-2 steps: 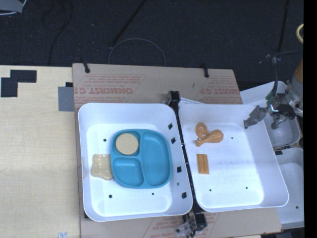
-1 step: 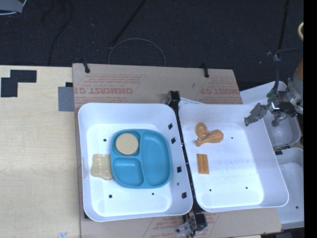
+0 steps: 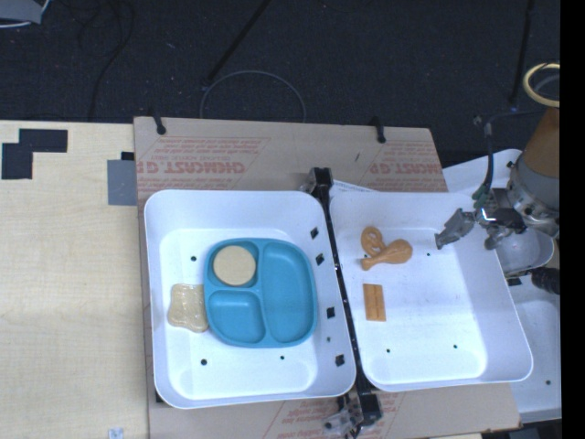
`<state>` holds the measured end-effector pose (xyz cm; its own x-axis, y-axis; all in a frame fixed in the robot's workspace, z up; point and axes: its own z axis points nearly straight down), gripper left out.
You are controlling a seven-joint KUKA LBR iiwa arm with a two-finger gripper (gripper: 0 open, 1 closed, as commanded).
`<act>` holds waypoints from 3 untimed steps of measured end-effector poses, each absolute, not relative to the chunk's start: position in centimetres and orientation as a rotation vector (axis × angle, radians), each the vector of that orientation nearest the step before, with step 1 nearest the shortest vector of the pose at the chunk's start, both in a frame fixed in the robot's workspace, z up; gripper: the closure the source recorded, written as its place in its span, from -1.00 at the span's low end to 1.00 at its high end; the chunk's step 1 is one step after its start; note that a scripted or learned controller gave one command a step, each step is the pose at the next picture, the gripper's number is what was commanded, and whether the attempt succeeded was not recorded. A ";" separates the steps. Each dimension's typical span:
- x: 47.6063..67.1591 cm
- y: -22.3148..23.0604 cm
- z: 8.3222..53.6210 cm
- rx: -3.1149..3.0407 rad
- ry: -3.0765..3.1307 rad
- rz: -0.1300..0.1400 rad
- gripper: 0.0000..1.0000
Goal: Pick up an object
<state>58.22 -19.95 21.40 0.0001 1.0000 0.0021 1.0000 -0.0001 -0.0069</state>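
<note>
Right bin (image 3: 494, 355): tan pretzel-shaped piece (image 3: 382, 248), knotted with short stub; flat orange-brown block (image 3: 374, 302) just below. Claw (image 3: 475, 224) above right rim, fingers spread, grasping nothing.

You look down from one fixed camera set above the bench, tilted so the far edge sits toward the top, where dark floor and cables show. It stands far enough back to take in both white bins whole, the left bin (image 3: 174, 236) and the right bin (image 3: 484, 337), side by side on a cardboard sheet (image 3: 274, 158). The arm (image 3: 539, 167) comes in at your right edge, partly cut off by the frame.
</note>
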 end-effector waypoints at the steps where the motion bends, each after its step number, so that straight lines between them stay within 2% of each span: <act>1: 58.0 -20.2 15.0 -2.217 -2.216 0.006 -1.00; 2: 57.8 -19.9 8.6 -2.216 -2.215 0.006 -1.00; 3: 57.9 -20.0 10.0 -2.223 -2.216 0.003 1.00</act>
